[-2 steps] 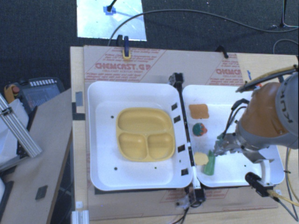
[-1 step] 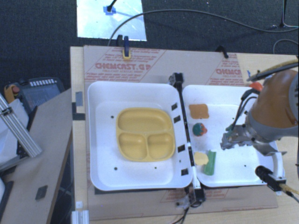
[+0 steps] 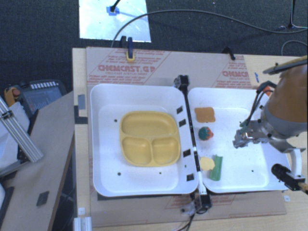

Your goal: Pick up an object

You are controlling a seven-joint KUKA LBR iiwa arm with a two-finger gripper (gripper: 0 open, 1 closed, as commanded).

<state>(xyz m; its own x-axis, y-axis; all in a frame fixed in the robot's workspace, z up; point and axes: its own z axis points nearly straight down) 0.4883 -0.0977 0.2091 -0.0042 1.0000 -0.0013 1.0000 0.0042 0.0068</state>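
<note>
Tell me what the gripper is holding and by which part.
Nothing visible is held: the gripper hovers over bare floor of the right bin, apart from the green-red ball.

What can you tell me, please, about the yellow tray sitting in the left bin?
The yellow tray is a rounded-corner rectangle, seemingly of matte plastic, divided by raised ridges into three compartments: one wide section along the far side and two smaller ones along the near side. It lies flat, right side up, roughly in the middle of the left bin, resting on the bin's white floor. Nothing is visible in its compartments, and nothing else touches it.
</note>
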